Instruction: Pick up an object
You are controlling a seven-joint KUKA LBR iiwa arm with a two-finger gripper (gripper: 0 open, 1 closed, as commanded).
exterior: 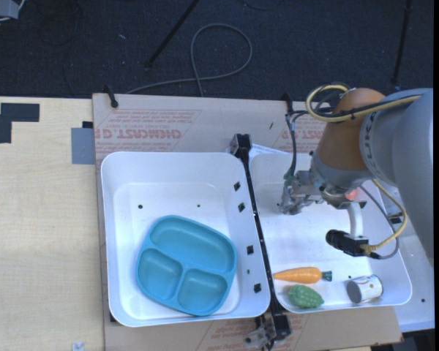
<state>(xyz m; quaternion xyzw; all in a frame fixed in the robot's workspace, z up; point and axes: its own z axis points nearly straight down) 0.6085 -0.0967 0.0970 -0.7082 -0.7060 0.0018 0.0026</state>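
In the right bin (395,298), an orange carrot (298,275) lies near the front, with a green bumpy toy (305,297) just in front of it and a small grey-and-white can (364,289) to their right. My gripper (293,199) hangs over the back left part of the right bin, close to the divider and well behind the carrot. I see nothing held under it. The grey arm with its orange band (351,134) comes in from the right.
The left bin (124,196) holds a blue sectioned tray (186,264). A black divider strip (250,218) runs between the bins. A black cable plug (347,242) dangles over the right bin's middle. Cardboard lies under both bins.
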